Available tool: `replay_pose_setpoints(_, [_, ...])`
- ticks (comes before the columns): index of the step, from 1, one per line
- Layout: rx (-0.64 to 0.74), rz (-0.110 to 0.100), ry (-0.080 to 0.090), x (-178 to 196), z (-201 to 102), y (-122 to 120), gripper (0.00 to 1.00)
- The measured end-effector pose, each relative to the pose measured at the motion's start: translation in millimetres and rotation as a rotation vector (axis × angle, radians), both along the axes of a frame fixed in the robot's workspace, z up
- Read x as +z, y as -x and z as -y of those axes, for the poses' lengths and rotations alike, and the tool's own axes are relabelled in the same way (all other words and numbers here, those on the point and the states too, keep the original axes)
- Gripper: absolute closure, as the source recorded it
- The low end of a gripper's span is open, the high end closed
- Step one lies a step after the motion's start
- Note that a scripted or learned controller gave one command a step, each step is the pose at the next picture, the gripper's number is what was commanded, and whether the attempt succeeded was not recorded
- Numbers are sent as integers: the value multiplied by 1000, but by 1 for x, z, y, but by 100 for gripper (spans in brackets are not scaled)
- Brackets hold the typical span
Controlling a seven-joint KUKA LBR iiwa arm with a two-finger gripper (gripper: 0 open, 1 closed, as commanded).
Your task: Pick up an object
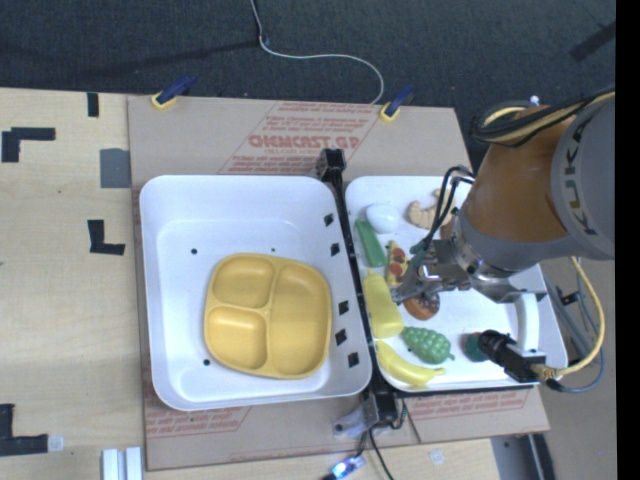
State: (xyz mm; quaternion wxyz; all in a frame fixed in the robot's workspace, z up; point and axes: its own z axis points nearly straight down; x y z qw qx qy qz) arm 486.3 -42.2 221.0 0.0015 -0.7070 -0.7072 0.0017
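Clutter is the risk: the gripper [415, 290] hangs low in the right bin [520, 368] over tightly packed toy food [400, 268], grip state unclear, so it may snag two pieces.

two white bins [160, 218]; one yellow divided plate [268, 314] in left bin; several toy foods [426, 343] crowded in right bin.
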Motion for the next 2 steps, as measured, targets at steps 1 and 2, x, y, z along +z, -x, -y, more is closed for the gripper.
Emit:
replay_pose_setpoints(1, [0, 0, 0, -5, -5, 6, 100])
replay_pose_setpoints(2, [1, 1, -1, -6, -7, 5, 100])
